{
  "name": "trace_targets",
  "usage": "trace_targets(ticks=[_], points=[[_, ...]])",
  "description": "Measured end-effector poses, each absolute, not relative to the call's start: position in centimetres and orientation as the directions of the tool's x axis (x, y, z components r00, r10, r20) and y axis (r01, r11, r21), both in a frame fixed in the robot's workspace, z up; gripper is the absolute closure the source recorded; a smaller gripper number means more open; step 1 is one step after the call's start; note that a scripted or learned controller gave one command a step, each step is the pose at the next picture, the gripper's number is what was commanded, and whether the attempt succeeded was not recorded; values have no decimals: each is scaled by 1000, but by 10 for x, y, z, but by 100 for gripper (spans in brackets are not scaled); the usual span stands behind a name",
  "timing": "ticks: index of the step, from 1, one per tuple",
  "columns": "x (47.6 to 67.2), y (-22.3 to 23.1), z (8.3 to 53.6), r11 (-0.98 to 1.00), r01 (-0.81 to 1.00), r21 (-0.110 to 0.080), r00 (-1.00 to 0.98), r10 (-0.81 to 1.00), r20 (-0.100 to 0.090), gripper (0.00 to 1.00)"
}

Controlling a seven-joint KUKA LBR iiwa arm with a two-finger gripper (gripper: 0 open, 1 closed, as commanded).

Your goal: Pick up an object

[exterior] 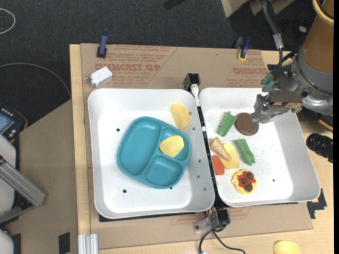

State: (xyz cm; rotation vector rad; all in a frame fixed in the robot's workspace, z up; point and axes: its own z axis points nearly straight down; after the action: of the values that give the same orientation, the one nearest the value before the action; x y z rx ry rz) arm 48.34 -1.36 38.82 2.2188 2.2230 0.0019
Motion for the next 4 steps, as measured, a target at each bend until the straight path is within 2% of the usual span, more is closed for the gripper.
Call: trace_targets(ticks=[1,2,3,4], points=[[480,28,417,5,1000,6,-5,1000,1,100],[478,16,301,-3,1000,-13,3,1000,-1,100],[480,81,378,8,1000,9,-9,1000,4,100],[479,122,409,5,1000,5,-5,1000,2,100]])
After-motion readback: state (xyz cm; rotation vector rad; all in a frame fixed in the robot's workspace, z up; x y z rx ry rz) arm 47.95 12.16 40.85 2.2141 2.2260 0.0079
